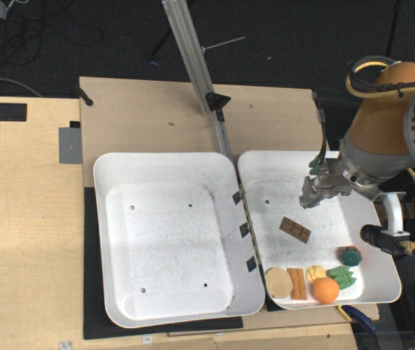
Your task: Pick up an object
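Even overhead light, bright white bins (167,168), dark background, slightly soft.

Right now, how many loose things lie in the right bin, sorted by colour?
Brown: 1, the chocolate bar
Tan or beige: 2, the round bread and the cracker
Yellow: 1, the small yellow piece
Orange: 1, the orange
Green: 2, the leafy piece and the dark green ball
Total: 7

You can't tell the gripper's (313,193) finger state: too small, dark. Arm (382,122) runs off right edge. Green items (343,274) at bin corner too small to identify.
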Tool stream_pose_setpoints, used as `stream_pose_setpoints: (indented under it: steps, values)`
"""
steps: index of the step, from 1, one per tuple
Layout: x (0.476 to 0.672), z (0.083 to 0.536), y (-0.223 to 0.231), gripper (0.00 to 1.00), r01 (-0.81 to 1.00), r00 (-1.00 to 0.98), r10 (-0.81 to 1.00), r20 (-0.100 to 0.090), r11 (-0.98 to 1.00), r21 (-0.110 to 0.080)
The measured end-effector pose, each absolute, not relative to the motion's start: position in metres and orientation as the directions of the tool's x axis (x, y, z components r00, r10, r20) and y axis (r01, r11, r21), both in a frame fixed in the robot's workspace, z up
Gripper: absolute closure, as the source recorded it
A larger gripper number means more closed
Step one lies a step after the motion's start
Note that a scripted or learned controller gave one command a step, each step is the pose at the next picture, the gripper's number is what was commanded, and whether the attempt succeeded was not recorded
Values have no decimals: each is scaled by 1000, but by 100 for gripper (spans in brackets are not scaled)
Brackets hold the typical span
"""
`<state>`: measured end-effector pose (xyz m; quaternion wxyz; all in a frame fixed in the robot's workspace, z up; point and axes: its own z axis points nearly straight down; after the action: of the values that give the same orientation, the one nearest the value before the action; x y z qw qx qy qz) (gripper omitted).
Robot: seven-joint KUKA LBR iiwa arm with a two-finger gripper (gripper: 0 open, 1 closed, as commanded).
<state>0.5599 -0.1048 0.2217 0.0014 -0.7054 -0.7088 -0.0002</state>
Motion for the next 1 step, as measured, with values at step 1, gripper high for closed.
stream_pose_setpoints:
  steps: [1]
  values:
    - [579,212,-52,100,1000,-5,1000,2,5,-2]
